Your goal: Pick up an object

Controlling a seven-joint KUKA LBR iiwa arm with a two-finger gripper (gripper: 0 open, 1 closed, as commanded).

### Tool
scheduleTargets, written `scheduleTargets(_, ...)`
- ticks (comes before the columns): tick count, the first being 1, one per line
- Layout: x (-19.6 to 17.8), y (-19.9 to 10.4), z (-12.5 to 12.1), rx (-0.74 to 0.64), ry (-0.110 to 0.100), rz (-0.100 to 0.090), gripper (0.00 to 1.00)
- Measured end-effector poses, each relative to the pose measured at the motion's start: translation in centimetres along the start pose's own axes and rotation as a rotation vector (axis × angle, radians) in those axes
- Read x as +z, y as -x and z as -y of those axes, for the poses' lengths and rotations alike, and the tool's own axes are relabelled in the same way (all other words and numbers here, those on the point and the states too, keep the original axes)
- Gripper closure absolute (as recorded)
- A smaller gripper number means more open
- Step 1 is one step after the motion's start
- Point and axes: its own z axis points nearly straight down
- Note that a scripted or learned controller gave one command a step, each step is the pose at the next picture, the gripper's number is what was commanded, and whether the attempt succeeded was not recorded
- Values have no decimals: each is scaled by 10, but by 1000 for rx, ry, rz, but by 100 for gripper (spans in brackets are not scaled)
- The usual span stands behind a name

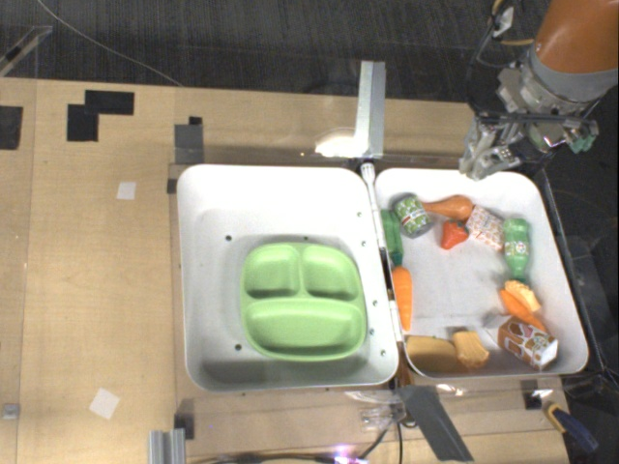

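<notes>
Objects for picking lie scattered in the right bin (pixel 556 249), while the left bin (pixel 203 259) bears a green divided plate (pixel 303 300) at its centre. Taking the right bin as a clock face: a green can (pixel 413 215) sits at about eleven o'clock, just beside a toy chicken drumstick (pixel 451 206) at twelve, with a red wedge (pixel 453 235) just under the drumstick. A small patterned box (pixel 486 228) and a green bottle (pixel 516 241) lie at about two o'clock. An orange piece (pixel 520 304) rests at four, a small carton (pixel 527 343) at five, and a bread-like piece (pixel 448 352) at six. A carrot (pixel 402 296) lies along the left wall at nine, with a green strip (pixel 391 237) above it at ten. The gripper (pixel 489 153) hangs above the bin's far rim at about one o'clock, apart from all the objects; whether it is spread or pressed together I cannot tell.
</notes>
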Motion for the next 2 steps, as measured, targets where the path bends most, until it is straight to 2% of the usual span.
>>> scheduleTargets(1, -11, -35, 77, 13, 3, -10, 100)
scheduleTargets(2, 1, -18, 44, 164, 7, -11, 100)
